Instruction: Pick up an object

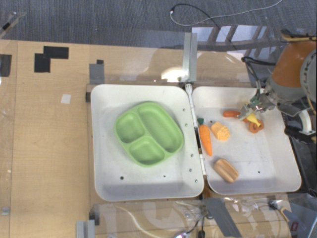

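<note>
Nearest, a bread roll (226, 170) lies in the right bin (277, 180), looking light, stiff, graspable across its middle. Whether the gripper (253, 109), beside a yellow-orange toy (254, 122), is closed, I cannot tell.

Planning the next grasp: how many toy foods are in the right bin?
5: carrot by the divider, corn piece, bread roll, sausage, yellow-orange piece under the hand, possibly hiding more.

Orange carrot (205, 139) by right bin's left wall, corn piece (221, 131) beside it, tan bread roll (226, 170) below
</note>
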